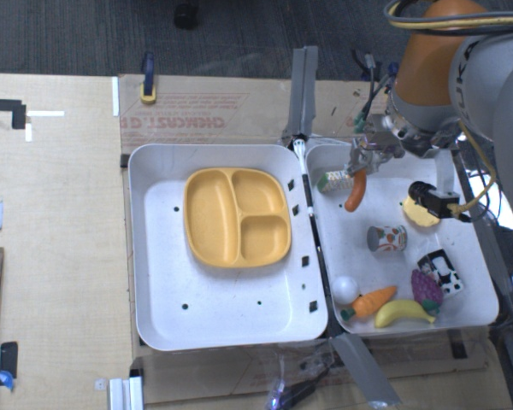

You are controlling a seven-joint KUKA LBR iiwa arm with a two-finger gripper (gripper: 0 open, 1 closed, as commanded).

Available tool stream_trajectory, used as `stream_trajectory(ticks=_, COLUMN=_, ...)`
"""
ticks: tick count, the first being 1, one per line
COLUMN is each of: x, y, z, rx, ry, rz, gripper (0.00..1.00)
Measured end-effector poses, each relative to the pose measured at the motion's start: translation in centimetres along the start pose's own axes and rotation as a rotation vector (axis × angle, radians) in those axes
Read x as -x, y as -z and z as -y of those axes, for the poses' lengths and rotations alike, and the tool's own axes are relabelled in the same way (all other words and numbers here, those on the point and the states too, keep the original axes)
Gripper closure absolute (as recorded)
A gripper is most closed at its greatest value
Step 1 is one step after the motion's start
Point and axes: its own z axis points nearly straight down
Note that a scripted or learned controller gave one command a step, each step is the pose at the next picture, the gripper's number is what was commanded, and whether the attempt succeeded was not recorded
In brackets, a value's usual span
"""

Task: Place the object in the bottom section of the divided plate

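Two bins: side by side on tabletop [51, 254].
End effector [359, 167]: fingers pinching hot dog [355, 193], above right bin [474, 254].
Divided plate [237, 216]: left bin [154, 254], well apart.

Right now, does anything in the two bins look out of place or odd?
One thing: a sausage hangs upright under the gripper in the right bin instead of lying flat. The yellow plate in the left bin sits level, nothing spilled.
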Motion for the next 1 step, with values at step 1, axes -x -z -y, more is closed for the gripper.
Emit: stream_trajectory(ticks=1, x=-6.88, y=3.18, z=-2.00, rx=0.003, ry=0.026, rz=-0.001, gripper=1.00)
